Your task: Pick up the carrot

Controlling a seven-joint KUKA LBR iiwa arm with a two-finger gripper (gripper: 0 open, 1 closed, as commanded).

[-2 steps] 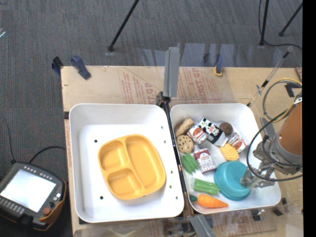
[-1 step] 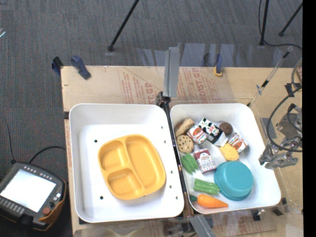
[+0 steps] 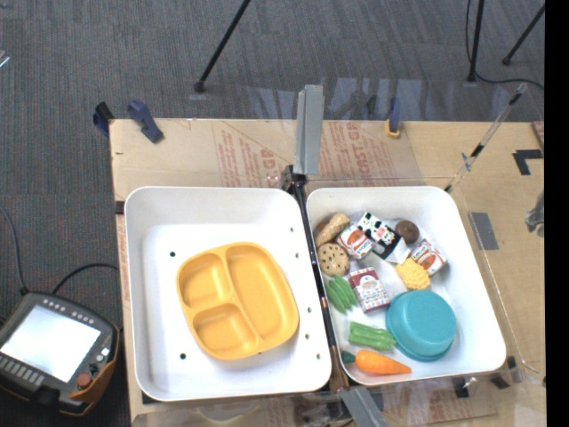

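On the bench stand two white bins side by side. The left bin (image 3: 151, 238) holds a yellow divided plate (image 3: 236, 300). The right bin (image 3: 462, 238) holds a teal bowl (image 3: 421, 324) and small toy foods. The carrot (image 3: 382, 363) lies at the front wall of the right bin, just beside the bowl, below a green vegetable (image 3: 371, 335).

Left shallow white bin (image 3: 142, 238): holds a yellow three-compartment plastic plate (image 3: 236, 301). Right shallow white bin (image 3: 476, 327): orange toy carrot (image 3: 382, 363) with green stem end; teal round bowl (image 3: 421, 324); green toy vegetable pieces (image 3: 371, 335); tan speckled cookie (image 3: 333, 259); black-and-white patterned carton (image 3: 380, 232); red-and-white small cartons (image 3: 369, 289).
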